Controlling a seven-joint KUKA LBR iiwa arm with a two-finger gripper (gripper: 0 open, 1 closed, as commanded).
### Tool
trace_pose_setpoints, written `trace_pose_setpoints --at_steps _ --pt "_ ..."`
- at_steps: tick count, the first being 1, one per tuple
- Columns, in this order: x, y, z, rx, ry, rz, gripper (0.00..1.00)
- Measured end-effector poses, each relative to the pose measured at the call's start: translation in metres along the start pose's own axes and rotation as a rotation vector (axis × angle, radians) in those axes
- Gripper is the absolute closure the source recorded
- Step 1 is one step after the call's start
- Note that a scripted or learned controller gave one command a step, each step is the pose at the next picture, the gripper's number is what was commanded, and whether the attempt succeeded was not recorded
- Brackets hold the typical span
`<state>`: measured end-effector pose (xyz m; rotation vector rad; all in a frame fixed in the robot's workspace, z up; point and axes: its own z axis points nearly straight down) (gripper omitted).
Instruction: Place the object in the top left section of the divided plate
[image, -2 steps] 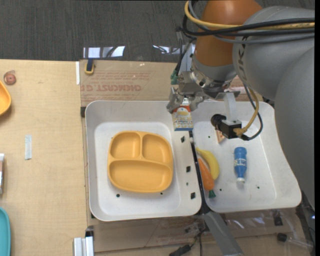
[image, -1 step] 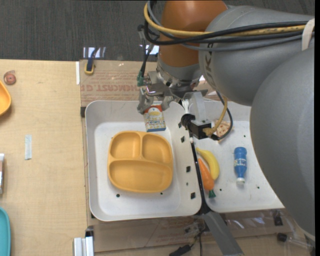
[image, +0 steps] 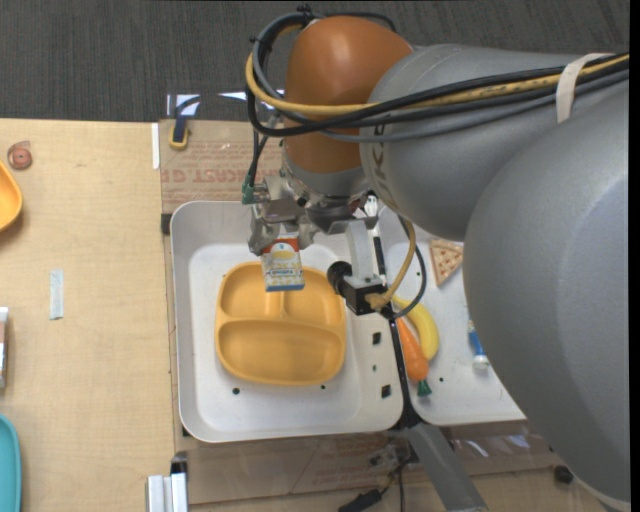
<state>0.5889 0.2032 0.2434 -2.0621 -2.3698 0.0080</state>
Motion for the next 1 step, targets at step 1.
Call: trace_pose_setpoints --at_steps 1 --pt "0.0 0.0001 -0.0001 0.0 0.0 0.0 0.0"
